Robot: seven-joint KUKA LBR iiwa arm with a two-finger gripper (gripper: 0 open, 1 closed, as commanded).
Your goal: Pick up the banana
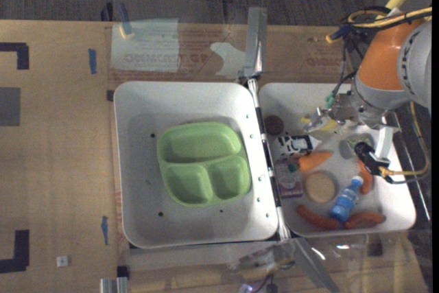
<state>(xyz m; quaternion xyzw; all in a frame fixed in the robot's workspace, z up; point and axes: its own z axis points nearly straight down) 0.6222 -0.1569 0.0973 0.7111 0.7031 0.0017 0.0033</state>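
Two red sausages (341, 219) lie along the near wall of the right bin (405, 216), with a blue bottle (346, 197) and a tan round disc (320, 186) just behind them. Further back you have a carrot (313, 161), a black-and-white item (295, 143) and a dark round piece (274, 124).

The banana (329, 125) appears to be the pale yellow shape in the far part of that bin, directly beneath the gripper (336, 112). You cannot tell whether the gripper is spread or pressed together, nor whether it has the fruit.

This looks like the reach-and-grasp step. Next you need a firm closure on the banana and a straight lift clear of the carrot.

Your left bin (130, 147) holds a green divided tray (204, 162).
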